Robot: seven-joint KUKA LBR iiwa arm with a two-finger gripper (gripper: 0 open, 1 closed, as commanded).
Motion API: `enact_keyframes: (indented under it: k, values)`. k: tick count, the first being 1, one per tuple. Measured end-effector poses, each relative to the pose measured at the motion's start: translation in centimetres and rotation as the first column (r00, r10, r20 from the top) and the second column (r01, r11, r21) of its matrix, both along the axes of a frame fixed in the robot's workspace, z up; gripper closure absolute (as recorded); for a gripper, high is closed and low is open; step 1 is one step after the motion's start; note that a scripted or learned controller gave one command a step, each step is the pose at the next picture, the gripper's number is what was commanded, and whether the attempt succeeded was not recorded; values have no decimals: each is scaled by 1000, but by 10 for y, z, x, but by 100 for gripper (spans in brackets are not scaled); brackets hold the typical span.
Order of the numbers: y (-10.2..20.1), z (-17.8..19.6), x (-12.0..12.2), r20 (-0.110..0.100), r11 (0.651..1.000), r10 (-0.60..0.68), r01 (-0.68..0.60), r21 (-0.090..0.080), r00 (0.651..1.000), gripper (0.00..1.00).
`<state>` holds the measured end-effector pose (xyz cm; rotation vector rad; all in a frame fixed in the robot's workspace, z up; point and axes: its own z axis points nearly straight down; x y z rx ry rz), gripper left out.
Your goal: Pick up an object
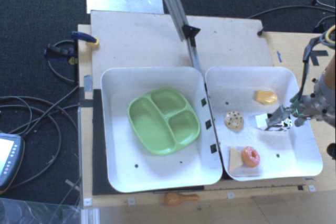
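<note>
The gripper (276,122) hung low at the right bin's (310,162) right side, over a white block (261,120); its opening and any hold couldn't be judged.

Dark carpet floor (31,8), wooden bench (283,50), loose cables (37,113).

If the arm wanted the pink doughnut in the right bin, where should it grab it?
Probably across the outer rim of the pink doughnut, coming straight down from above. It lies flat on the floor of the right bin, so only its top and sides are free. A tan wedge touches its left side, so the fingers would do better closing along the other axis, near side to far side.
</note>
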<state>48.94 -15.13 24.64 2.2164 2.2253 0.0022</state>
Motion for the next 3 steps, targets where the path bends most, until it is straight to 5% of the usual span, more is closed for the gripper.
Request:
enact_keyframes:
  k: [1, 3]
  values:
    - [0, 0, 0, 1, 1000, -1, 1, 0, 1000, 0]
    - [8, -104, -6, -5, 1000, -3, 3, 1, 1000, 0]
